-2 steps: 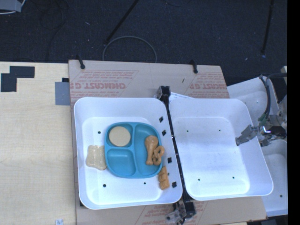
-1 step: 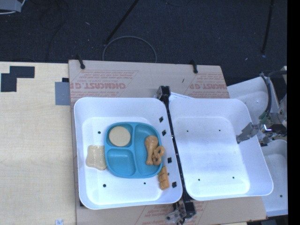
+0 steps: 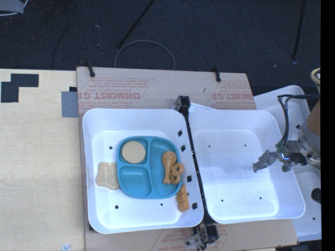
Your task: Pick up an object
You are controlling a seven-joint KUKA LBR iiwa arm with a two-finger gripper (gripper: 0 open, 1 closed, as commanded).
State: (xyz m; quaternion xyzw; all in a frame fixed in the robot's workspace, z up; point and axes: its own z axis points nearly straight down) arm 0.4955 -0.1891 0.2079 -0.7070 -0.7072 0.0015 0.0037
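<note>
Over at the right edge the gripper (image 3: 264, 162) hangs above the right bin (image 3: 251, 213), near its right wall, grey and angled toward the bin's middle. Nothing sits between its fingers, and whether they are apart or together I cannot tell from this slant.

All the goods are in the left bin (image 3: 99, 124). A bright blue tray (image 3: 137, 182) with three compartments lies flat in the middle of it. In the tray's upper-left compartment rests a round tan disc (image 3: 133, 151), pale and flat like a cracker. In the long right compartment lies a knobbly golden-brown piece (image 3: 171, 167), twisted like a pretzel or a bit of fried dough. The big lower-left compartment shows only blue.

Just off the tray's left edge, touching it, a pale beige slab (image 3: 107, 175) with rounded corners lies on the bin floor. Below the tray's lower right corner sits a small orange-brown lump (image 3: 182, 198), close to the divider (image 3: 192, 156) between the bins.

Brown cardboard (image 3: 157, 90) lies under both bins on the light wooden surface (image 3: 36, 166).
</note>
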